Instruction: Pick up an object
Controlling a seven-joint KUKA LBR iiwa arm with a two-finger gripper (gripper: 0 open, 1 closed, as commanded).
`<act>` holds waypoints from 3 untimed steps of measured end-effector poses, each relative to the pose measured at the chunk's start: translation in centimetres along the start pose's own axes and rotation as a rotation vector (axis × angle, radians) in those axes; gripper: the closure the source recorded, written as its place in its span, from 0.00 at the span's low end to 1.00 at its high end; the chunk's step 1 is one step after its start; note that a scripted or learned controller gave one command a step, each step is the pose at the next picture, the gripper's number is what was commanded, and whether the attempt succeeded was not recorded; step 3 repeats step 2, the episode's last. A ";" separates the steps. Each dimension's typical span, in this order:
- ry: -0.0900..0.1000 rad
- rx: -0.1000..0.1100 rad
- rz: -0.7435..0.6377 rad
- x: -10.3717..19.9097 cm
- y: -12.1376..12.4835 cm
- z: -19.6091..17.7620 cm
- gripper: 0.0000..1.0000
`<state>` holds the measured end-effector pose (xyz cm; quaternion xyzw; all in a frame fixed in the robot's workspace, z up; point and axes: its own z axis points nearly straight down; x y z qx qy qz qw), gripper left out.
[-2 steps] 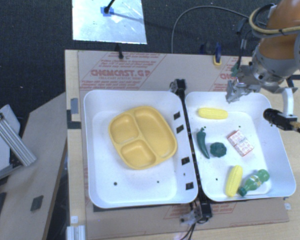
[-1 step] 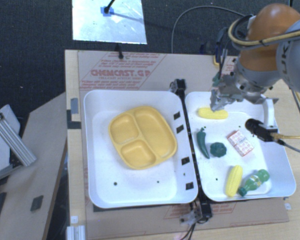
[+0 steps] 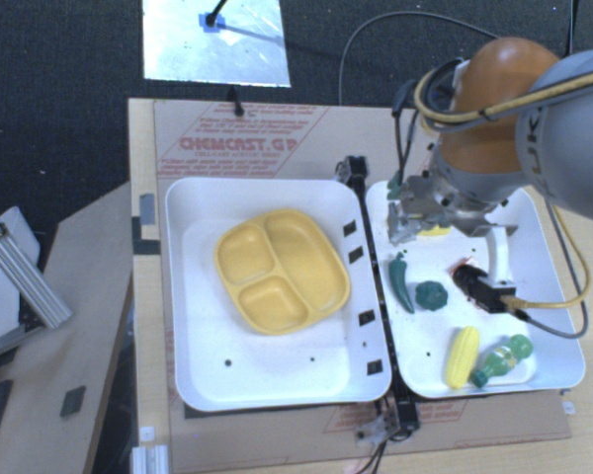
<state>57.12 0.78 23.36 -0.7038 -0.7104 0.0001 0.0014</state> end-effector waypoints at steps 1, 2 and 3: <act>0.001 0.000 0.000 4.6 -2.5 1.3 1.00; 0.001 -0.001 -0.002 9.8 -4.4 0.2 1.00; 0.001 -0.001 -0.002 9.8 -4.4 0.2 1.00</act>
